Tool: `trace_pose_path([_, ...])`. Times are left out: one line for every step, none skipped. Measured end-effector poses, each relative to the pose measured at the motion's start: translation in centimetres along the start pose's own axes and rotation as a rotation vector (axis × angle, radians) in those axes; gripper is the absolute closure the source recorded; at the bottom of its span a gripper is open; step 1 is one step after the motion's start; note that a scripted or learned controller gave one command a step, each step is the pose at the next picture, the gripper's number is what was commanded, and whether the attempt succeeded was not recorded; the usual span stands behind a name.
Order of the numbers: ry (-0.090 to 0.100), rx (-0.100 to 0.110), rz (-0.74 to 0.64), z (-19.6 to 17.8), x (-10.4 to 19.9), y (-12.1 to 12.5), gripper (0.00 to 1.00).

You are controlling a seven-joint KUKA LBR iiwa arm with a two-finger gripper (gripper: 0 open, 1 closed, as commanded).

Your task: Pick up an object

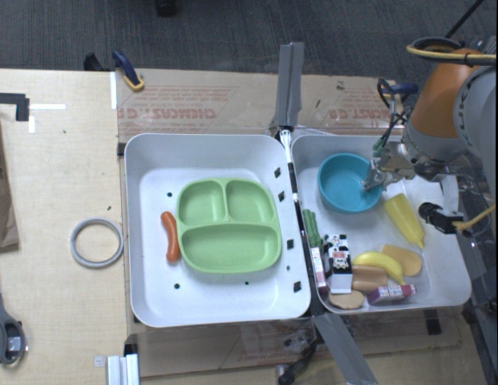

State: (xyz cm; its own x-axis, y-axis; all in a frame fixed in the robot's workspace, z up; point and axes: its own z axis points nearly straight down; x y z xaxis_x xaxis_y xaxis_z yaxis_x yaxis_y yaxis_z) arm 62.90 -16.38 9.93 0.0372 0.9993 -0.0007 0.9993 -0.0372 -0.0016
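Note:
The right bin [441, 283] holds a blue bowl [345, 184], a yellow block [403, 219], a banana [378, 263], a tan bread-like piece [404, 259], a small cow-print carton [338, 254], a green stick [311, 229] and a pink-wrapped item [391, 293]. My gripper [378, 177] hangs low at the bowl's right rim, just above the yellow block's upper end. I see nothing held in it. The grey arm with its orange band [441, 95] reaches in from the right, over the bin's far right corner.
The left bin [144, 295] carries a green divided plate [228, 224] with an orange sausage-shaped toy [171, 237] beside it. On the bench to the left lie a grey tape ring [97, 241] and scissors [5, 339]. A blue clamp [128, 69] sits at the back.

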Motion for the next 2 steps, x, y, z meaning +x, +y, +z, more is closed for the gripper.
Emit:
trace_pose_path([0.000, 0.003, 0.000, 0.2, 0.0, -0.1, 0.00])
trace_pose_path([0.008, 0.003, -0.069, 1.0, -4.9, -5.8, 0.00])
